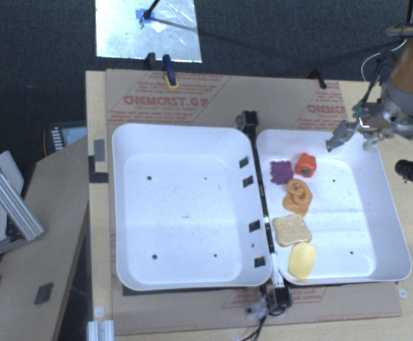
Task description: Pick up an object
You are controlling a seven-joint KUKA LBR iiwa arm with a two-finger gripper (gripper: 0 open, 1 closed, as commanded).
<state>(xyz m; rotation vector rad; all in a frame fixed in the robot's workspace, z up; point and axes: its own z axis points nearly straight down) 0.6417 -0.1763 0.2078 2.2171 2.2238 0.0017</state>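
Both white bins, the left bin (185, 212) and the right bin (355, 219), read as smooth moulded plastic with a soft sheen, lightly scuffed on their floors. Under them lies a matt brown cardboard sheet (192, 94) with red print, flat and papery. The worktop (57, 261) shows a pale, dull wood-like face. Up top, a silvery foil-like panel (149, 20) glares bright and crinkled against a dark, rough carpet-like backing (35, 48). The small pieces look like toy plastic or foam: a matt purple piece (281, 171), an orange one (305, 165), a tan slice (291, 229), a smooth yellow lump (302, 260). The end effector (354, 135) looks grey and metallic.
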